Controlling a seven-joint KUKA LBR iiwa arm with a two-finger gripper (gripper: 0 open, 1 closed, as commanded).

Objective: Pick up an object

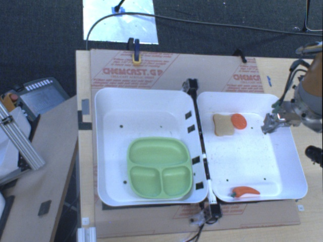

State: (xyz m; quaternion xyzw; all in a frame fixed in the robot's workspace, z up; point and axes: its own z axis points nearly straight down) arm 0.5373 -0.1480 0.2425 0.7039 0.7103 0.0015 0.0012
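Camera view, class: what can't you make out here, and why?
- gripper: too small and blurred to tell its state.
- Arm: cut off by the right edge.
- Tan item: orange ball touches or overlaps it; which, unclear.
- Orange piece: too small to identify.

Two shallow white plastic bins sit side by side on a tabletop covered with printed brown cardboard. The left bin holds a pale green three-compartment plastic tray near its front. The right bin holds a tan bread-shaped piece touching a round orange-red piece, and a long orange-red carrot-like piece near the front wall. The grey end effector hovers over the right bin's right rim
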